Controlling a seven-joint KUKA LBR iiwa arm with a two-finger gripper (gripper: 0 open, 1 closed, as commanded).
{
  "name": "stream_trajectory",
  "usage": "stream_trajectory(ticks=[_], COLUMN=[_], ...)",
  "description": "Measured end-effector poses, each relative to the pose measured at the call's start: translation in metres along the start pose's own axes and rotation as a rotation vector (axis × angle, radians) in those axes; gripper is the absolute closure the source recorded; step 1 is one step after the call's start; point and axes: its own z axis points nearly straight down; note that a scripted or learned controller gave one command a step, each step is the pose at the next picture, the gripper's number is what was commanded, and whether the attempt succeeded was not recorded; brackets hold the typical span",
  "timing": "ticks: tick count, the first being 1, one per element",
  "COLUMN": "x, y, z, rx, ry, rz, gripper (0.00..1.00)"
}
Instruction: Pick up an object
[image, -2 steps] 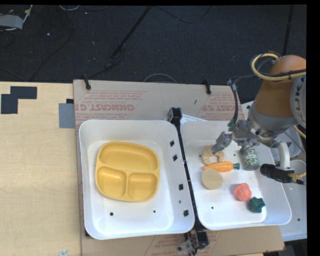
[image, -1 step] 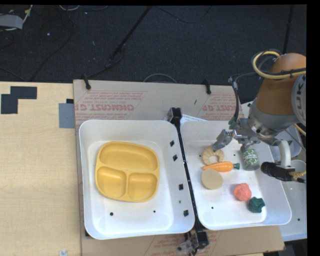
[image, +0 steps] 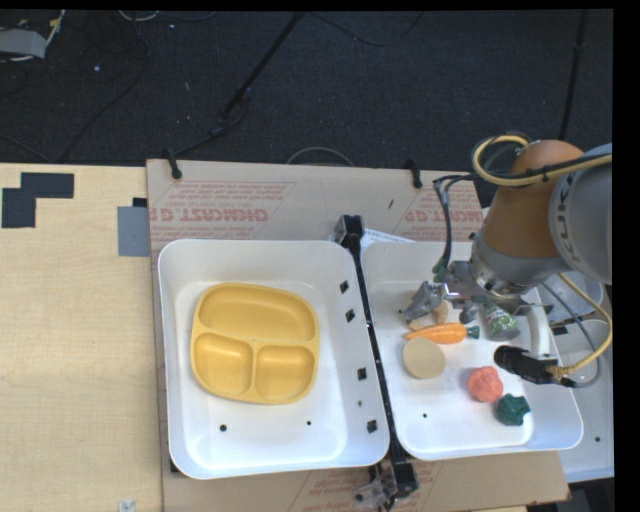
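Here we are above the two bins, and the action is all on the right-hand side. The arm (image: 530, 220) reaches in from the right, orange band showing above the wrist, and its gripper (image: 428, 303) is down low over the right bin (image: 450, 442), in the bin's upper middle part. Whether the gripper is wide or narrow, I cannot tell from this angle, and I see nothing clearly held in it.

Just below the gripper lies an orange carrot-shaped piece (image: 445, 333), stretched out sideways and close enough that it may be touching the gripper, though I cannot tell. Right beneath the carrot sits a tan disc (image: 424, 359), its top edge meeting the orange piece. Off to the right of the disc, apart from it, there is a red lump (image: 485, 384), and near that, towards the bin's lower right corner, a dark green piece (image: 513, 409). A small green-and-white piece (image: 499, 323) rests to the right of the carrot's end, close under the wrist.

Over in the left bin (image: 176, 420), a yellow divided plate (image: 256, 342) lies flat, well apart from the gripper. Both bins rest side by side on a cardboard sheet (image: 230, 205), which lies on the pale wooden tabletop (image: 70, 330).
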Motion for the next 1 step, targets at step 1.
stream_trajectory(ticks=[1], x=[-0.0065], y=[-0.0049], z=[0.0433], rx=[-0.016], ry=[-0.009], rz=[0.001], gripper=[0.00])
